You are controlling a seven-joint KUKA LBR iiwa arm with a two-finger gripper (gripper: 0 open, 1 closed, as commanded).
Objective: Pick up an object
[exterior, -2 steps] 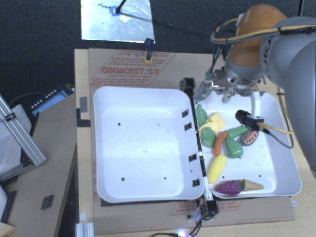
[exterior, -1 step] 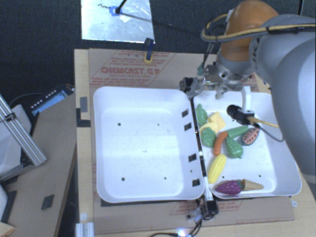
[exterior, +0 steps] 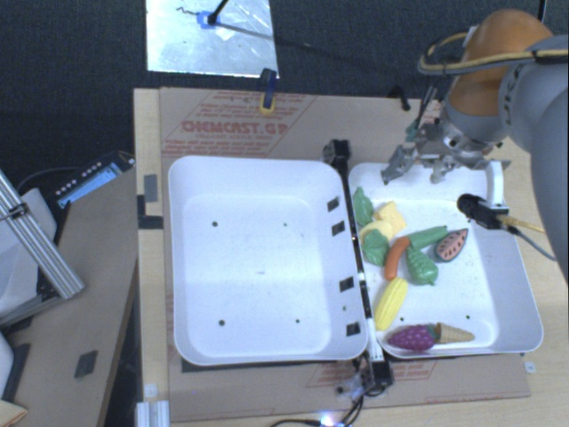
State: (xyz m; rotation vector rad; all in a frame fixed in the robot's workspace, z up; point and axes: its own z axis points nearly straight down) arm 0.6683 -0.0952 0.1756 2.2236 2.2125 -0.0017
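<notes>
The grey arm with the orange band [exterior: 498, 56] is seen reaching in from the right, bent downward; its two-finger gripper [exterior: 416, 173] is held open, fingers spread apart, nothing between them.

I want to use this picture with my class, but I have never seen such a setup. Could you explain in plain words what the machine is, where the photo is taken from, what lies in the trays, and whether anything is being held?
The photo comes from one fixed camera above a bench, looking down at a slant. The machine is a grey robot arm with an orange band, reaching in from the picture's right. At its end is a two-finger gripper, open, above the far edge of the right-hand shallow white bin. Nothing is between its fingers.

That bin holds toy foods: a yellow corn cob, an orange carrot, a watermelon slice, a bunch of purple grapes, an ice-cream cone, and several green and pale yellow pieces that are harder to name. The left-hand white bin sits beside it, both on a cardboard sheet.
</notes>
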